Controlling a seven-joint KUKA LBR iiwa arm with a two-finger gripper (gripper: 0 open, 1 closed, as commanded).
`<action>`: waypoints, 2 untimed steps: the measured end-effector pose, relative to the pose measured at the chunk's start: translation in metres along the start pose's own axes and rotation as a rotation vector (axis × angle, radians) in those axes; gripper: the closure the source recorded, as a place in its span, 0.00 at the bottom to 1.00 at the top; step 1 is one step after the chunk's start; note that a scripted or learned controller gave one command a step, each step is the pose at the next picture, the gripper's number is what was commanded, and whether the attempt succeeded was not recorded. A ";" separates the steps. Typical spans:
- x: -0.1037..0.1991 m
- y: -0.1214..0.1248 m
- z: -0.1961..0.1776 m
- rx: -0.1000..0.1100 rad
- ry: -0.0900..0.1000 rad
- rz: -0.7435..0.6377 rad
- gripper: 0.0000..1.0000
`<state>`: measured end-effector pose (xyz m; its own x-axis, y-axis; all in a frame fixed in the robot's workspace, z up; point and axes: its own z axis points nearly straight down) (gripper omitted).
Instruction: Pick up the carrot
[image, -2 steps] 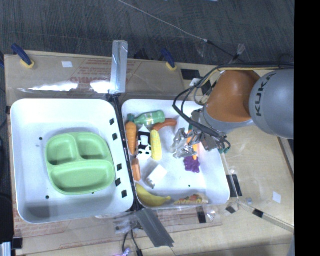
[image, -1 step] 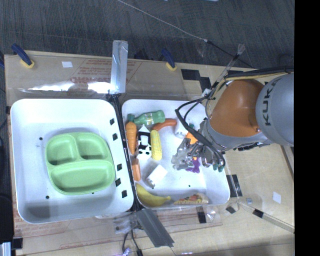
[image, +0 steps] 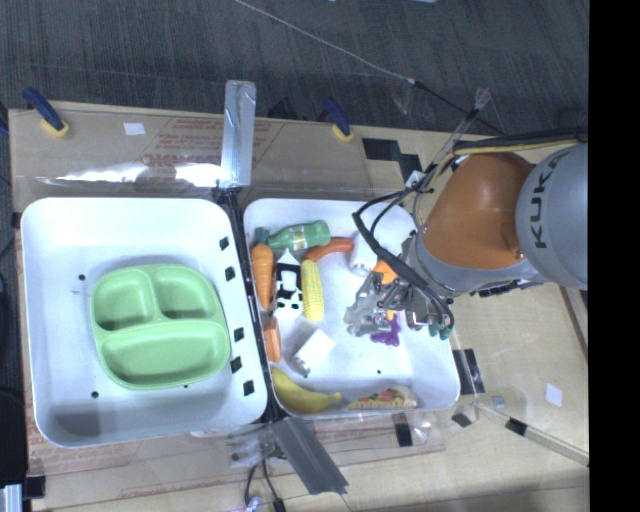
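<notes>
The carrot (image: 262, 278) is a short orange piece lying lengthwise along the left wall of the right bin (image: 440, 370), just below a green bottle (image: 298, 237). My gripper (image: 373, 312) hangs over the middle right of that bin, well to the right of the carrot, with the yellow corn cob (image: 312, 288) lying between them. A purple item (image: 386, 336) lies just beside the gripper's tip. The grey arm with its orange band (image: 480, 215) comes in from the right.
The right bin also holds a banana (image: 303, 396), a white card (image: 314, 350), a black-and-white block (image: 289, 291), a second orange piece (image: 272, 341) and a reddish-orange stick (image: 331, 247). The left bin (image: 50, 260) holds a green divided plate (image: 158, 325).
</notes>
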<state>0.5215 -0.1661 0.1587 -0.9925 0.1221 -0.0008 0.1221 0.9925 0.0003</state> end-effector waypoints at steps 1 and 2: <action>-0.088 -0.033 0.027 0.001 0.000 -0.068 1.00; -0.036 -0.018 -0.004 0.001 -0.001 0.051 1.00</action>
<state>0.5553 -0.1887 0.1626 -0.9849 0.1730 -0.0022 0.1730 0.9849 -0.0003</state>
